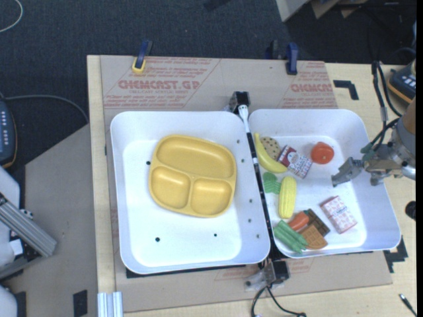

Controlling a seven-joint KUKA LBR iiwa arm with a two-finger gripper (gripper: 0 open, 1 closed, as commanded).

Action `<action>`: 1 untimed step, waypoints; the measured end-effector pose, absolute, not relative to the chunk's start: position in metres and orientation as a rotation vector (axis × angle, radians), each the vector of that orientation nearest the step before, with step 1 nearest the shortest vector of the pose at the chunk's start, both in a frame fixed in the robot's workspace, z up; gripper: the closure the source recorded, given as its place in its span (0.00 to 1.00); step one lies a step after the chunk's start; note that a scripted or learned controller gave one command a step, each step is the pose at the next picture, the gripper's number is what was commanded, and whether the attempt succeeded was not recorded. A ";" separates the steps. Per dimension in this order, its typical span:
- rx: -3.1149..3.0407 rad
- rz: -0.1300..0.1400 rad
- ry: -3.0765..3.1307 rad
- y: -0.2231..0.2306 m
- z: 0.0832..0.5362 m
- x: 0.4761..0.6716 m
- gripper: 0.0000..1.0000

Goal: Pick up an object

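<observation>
Nearest the camera, the bench (198, 289) runs its cardboard-covered front edge below both bins, with cables hanging from a small clip at the seam. On it sit two shallow white bins, touching along their inner walls. Left bin (132, 197) carries a yellow divided plate (192, 175) with three compartments, lying flat near the bin's middle and tilted slightly in plan. Right bin (380, 223) holds the small toy foods. A banana (266, 156) lies along the left wall, touching a slice of bread (269, 142) at its upper end. Just below it stands a corn cob (287, 197), with a small green piece (271, 181) on its left. Beside the banana lies a small red and white packet (294, 160), and to its right a red tomato (322, 152). Near the front wall lie green beans (289, 236), an orange carrot piece (299, 221), a brown bar (315, 230) and a pink packet (338, 214).

From the right, the pincer (348, 172) reaches over the right bin, between the tomato and the pink packet. Its dark fingers look narrowly spread with nothing between them.
</observation>
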State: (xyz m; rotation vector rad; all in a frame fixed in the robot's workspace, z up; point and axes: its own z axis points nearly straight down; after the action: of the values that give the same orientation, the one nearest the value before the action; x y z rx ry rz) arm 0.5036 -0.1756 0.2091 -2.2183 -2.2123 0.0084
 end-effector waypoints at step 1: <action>-2.222 0.000 -2.222 -0.176 0.214 0.506 0.00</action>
State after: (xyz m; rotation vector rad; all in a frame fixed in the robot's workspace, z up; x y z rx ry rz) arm 0.5061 -0.1756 0.2138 -2.2218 -2.2216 0.0000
